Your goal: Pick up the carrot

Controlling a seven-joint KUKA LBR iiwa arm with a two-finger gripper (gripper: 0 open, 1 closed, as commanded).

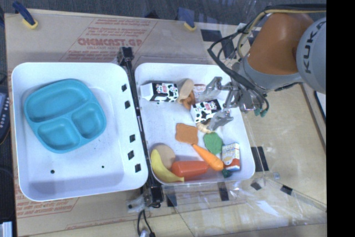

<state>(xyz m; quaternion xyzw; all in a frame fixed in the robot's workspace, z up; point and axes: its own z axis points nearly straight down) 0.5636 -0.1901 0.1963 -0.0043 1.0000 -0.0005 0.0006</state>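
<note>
The carrot point(208, 157) is orange and lies slantwise near the front of the right bin point(145, 119), between a red block point(189, 169) and a small juice box point(231, 155). My gripper point(217, 102) hovers over the right side of that bin, well behind the carrot. Its fingers are spread open, one finger point(213, 86) toward the back and the other toward the front. A cow-patterned carton point(204, 111) lies under the gap between them. Nothing is held.
Around the carrot lie a green piece point(213, 143), an orange slice point(187, 133), a banana point(162, 168) and a brown round item point(162, 151). A second cow carton point(161, 91) and a bread roll point(187, 91) sit at the back. The left bin point(33, 175) holds a blue divided plate point(64, 115).
</note>
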